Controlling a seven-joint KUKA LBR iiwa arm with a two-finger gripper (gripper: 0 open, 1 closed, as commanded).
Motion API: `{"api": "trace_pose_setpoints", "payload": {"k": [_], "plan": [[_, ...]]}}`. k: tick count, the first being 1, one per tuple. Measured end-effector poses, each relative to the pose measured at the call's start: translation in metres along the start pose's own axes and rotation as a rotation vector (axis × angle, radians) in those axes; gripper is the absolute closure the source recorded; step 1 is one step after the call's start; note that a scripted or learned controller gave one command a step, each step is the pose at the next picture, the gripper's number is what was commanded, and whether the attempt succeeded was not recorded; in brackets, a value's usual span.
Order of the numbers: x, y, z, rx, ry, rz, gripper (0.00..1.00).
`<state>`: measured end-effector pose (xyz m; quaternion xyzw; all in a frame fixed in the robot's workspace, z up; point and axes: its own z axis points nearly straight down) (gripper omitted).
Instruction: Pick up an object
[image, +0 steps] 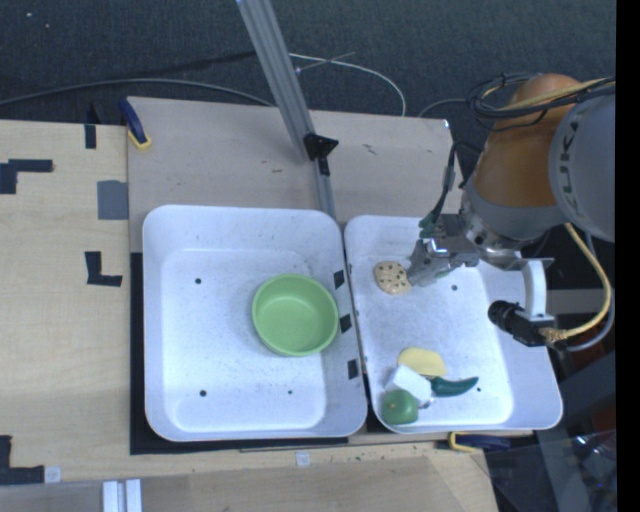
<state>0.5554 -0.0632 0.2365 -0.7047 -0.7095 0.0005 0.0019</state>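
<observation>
You see the arm (540, 150) reaching in over the right bin (520, 330), its jaws low above the bin's upper floor. Just left of the jaws lies a round tan cookie (392, 277) with dark dots; whether it touches them you cannot tell. Well below the jaws, near the bin's front wall, a yellow piece (422, 361), a white block (408, 382), a green ball (399, 406) and a dark green pepper (456, 386) cluster together. Farther left of the jaws, past the divide, a green bowl (294, 315) sits upright in the left bin (180, 330). Both bins rest on the pale worktop (220, 150).
</observation>
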Motion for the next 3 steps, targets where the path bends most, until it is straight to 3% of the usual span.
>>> {"api": "trace_pose_setpoints", "payload": {"k": [1, 3], "plan": [[0.051, -0.003, -0.007, -0.002, 0.000, -0.001, 1.00], [0.155, -0.030, 0.014, 0.001, -0.001, 0.000, 1.00]]}}
